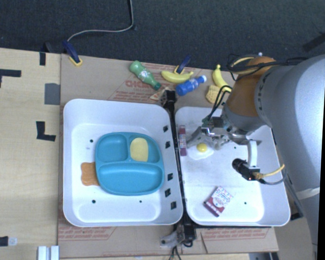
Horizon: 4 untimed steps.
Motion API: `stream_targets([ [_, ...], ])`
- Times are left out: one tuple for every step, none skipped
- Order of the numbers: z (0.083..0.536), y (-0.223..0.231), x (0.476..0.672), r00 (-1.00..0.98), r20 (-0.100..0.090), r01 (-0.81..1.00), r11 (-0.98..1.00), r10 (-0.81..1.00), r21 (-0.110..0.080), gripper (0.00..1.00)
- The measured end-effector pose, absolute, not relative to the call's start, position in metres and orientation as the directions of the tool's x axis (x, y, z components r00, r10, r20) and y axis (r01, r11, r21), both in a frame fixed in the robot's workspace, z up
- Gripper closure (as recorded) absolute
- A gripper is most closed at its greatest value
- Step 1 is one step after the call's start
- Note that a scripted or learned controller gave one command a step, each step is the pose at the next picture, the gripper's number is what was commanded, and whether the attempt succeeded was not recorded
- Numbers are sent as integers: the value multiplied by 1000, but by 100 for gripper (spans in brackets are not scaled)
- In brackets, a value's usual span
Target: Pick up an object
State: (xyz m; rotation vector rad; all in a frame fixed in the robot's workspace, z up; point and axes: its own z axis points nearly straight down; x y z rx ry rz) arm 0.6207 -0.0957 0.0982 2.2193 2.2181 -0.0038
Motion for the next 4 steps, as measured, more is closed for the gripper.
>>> stream_targets([
  [98, -96, 621, 1, -4, 1000, -1, 1000, 1, 0],
  [98, -96, 621, 1, -4, 1000, -1, 1000, 1, 0],
  [98, -96, 621, 1, -4, 1000, -1, 1000, 1, 0],
  [98, -96, 621, 1, -4, 1000, -1, 1000, 1, 0],
])
